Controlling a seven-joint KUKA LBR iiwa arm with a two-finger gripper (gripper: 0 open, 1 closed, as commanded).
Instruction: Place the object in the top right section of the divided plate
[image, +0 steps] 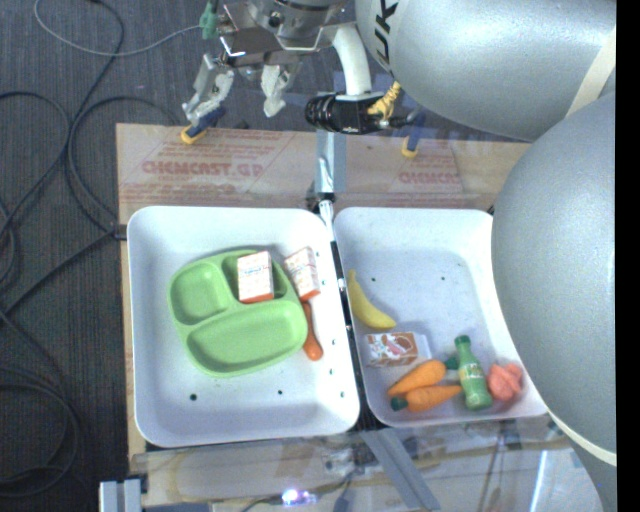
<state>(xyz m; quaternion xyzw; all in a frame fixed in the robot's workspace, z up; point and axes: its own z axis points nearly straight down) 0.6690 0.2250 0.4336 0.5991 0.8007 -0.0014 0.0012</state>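
While the claw (240, 92) hangs open, a carton (255, 276) lies well below.

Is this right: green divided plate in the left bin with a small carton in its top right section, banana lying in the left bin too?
Not quite. The camera view shows the banana in the right bin, near its left wall. The green divided plate is in the left bin, with a small carton in its top right section.

Tabletop (230, 170) of brownish board with faint red lettering, two clamps at far edge: yellow-tipped one (197, 130) far left, another (409, 150) toward right. Left white bin (150, 400) and right white bin (440, 240) directly on it, side by side, rims touching along the middle.
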